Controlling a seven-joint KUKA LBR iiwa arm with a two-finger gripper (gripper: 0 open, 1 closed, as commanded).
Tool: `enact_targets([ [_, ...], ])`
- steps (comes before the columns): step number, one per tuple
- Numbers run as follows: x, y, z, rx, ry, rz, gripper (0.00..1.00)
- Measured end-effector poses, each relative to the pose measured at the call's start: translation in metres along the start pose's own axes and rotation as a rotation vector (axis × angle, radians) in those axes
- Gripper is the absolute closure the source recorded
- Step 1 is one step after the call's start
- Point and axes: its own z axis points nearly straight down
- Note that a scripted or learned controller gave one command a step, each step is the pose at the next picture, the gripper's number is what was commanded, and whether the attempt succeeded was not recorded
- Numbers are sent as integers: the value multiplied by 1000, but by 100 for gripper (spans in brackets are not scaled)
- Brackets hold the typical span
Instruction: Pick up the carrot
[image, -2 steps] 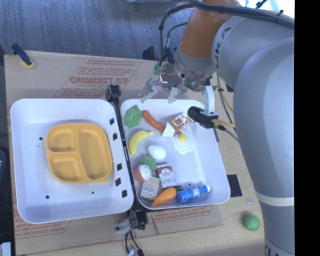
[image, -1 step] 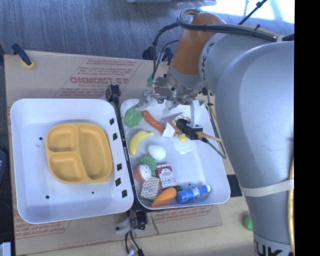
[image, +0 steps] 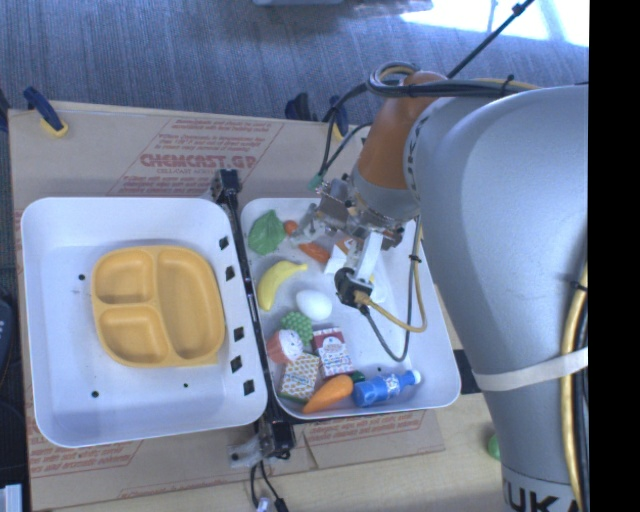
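Note:
The carrot (image: 328, 393), an orange tapered piece, lies near the front edge of the right bin (image: 437, 345), between a small printed box (image: 300, 378) and a blue bottle (image: 383, 388). My gripper (image: 320, 228) hangs over the far part of the same bin, well away from the carrot. It sits beside a green leafy piece (image: 266, 232) and just above a small orange-red item (image: 314, 252). The wrist and its cables hide the gripper's tips.
The right bin also holds a yellow banana (image: 279, 281), a white egg (image: 314, 304), a red-and-white carton (image: 333, 351) and a green patterned piece (image: 296, 324). The left bin (image: 50, 330) carries a yellow divided tray (image: 158, 303). The arm's body fills the right side.

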Motion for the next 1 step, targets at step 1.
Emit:
enact_targets([
  [1, 1, 0, -10, 4, 1, -7, 100],
])
